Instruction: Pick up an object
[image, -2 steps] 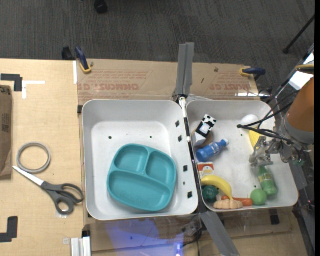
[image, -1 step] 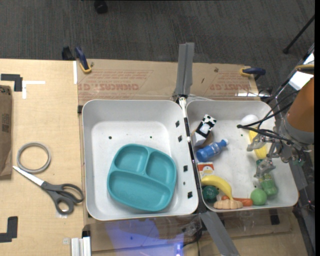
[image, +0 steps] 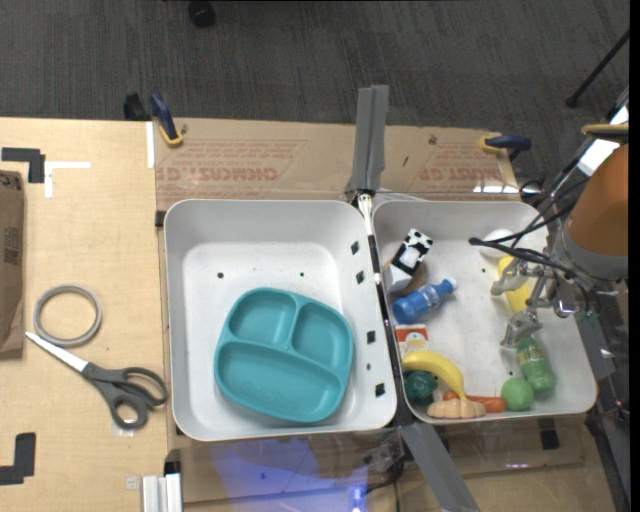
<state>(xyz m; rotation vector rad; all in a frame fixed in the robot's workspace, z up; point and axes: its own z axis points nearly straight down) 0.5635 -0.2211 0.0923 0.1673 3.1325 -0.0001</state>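
While jaws hang over right bin (image: 575, 405), cardboard (image: 260, 165) print reversed, unreadable

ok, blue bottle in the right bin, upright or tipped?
Tipped. The blue bottle lies on its side on the bin floor, cap pointing right.

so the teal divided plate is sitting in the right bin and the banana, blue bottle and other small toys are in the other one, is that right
Not quite. The camera view shows the teal divided plate in the left bin, not the right one. The banana, blue bottle and other small toys lie in the right bin, where the gripper is lowered near a green bottle.
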